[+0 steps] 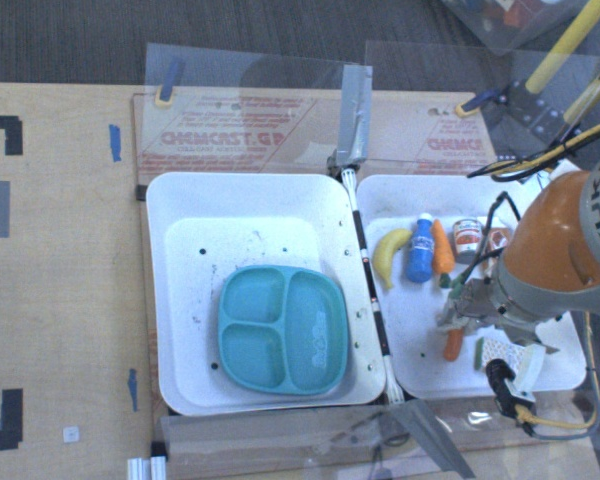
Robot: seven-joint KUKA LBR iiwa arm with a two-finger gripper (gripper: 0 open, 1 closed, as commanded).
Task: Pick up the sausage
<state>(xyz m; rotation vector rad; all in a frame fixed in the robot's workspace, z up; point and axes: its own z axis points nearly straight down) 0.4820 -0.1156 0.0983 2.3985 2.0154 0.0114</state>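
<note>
The sausage [453, 346] is a short orange-brown piece lying in the right bin [420, 363], near its front. Its upper end is hidden under my gripper [462, 314], which hangs directly over it from the right. The grey wrist and orange band of the arm cover the bin's right part. Whether the sausage is touched or gripped cannot be made out from this angle.
A banana [385, 255], blue bottle [421, 248], carrot [442, 248] and small can [467, 236] stand in a row at the back of the right bin. A white patterned item [495, 353] lies right of the sausage. The left bin [180, 268] holds a teal divided plate [283, 330].
</note>
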